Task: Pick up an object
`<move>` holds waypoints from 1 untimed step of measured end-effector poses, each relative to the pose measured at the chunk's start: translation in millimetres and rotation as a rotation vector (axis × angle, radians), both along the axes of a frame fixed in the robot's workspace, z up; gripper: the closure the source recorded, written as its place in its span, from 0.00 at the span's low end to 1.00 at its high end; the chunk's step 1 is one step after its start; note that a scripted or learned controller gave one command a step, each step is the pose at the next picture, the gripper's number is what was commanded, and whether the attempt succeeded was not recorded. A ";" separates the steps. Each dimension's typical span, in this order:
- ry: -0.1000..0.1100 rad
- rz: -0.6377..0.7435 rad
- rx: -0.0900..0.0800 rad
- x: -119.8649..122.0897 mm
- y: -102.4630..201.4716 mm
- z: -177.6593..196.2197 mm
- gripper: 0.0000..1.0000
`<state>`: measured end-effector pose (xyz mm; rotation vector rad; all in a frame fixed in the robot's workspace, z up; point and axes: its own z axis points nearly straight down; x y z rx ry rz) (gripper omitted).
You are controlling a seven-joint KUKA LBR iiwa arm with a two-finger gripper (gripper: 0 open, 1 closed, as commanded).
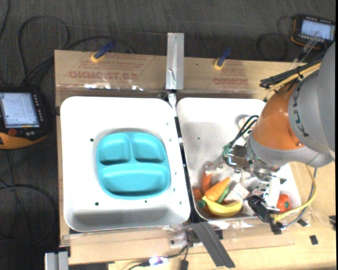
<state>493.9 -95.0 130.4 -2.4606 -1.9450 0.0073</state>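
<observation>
Several toy foods lie in the front of the right bin (pixel 211 117): a yellow banana (pixel 221 208), an orange carrot with a green top (pixel 216 190), a small orange piece (pixel 205 180) and a red piece (pixel 283 201). My gripper (pixel 243 185) is lowered into this bin just right of the carrot and above the banana. The wrist and cables hide its tips and whatever lies beneath them. I see nothing lifted off the bin floor.
The left bin (pixel 79 122) holds a turquoise divided plate (pixel 134 165). The arm's orange band (pixel 276 125) hangs over the right bin's right half. Handheld pendants lie on the floor at far left (pixel 14 117) and top right (pixel 314 30).
</observation>
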 end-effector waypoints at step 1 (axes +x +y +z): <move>0.005 0.000 0.001 -1.0 0.5 7.7 1.00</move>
